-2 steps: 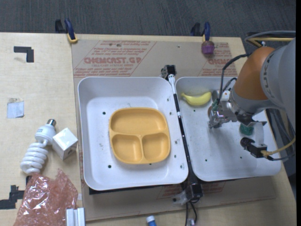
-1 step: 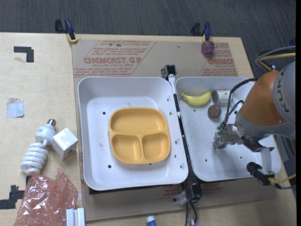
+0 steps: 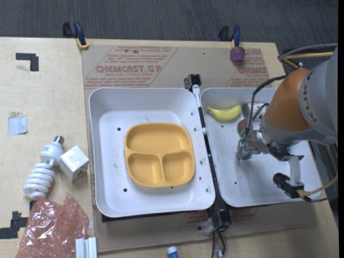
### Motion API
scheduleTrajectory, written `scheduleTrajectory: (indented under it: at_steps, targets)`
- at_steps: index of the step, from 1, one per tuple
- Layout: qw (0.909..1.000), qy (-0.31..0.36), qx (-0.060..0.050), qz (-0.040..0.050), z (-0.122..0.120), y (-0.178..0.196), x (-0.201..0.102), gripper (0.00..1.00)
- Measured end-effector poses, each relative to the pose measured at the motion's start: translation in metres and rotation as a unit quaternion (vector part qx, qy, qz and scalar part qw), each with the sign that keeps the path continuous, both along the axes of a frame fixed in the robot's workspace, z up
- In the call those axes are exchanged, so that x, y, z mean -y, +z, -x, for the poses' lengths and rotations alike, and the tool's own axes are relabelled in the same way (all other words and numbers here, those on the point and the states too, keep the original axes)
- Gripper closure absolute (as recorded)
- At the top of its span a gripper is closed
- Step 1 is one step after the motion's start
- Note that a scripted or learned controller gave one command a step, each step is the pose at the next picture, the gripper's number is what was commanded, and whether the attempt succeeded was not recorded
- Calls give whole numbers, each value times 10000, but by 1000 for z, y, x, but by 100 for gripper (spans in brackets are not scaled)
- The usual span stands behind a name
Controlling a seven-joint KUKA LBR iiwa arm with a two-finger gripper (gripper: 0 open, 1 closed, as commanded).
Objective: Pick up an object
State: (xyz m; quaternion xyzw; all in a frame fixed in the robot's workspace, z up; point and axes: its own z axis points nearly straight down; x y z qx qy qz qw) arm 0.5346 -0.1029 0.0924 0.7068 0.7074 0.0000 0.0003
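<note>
A yellow banana lies near the far wall of the right bin. A brownish round thing sits just right of it, partly hidden by the arm. My gripper hangs low over the right bin's middle, below the banana, its fingertips near the floor. Nothing shows between the fingers. The grey arm with its orange band covers the bin's right side. A yellow divided tray rests in the left bin.
A spiral light bulb, a small white box and a crumpled pink bag lie on the bench left of the bins. Clamps hold the board at the back. Cables run along the right bin's right side.
</note>
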Motion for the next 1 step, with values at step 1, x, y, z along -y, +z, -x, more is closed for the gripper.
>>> scheduleTrajectory:
  at_steps: [1]
  targets:
    - [10000,-15,-4,-3,57,0,-9,0]
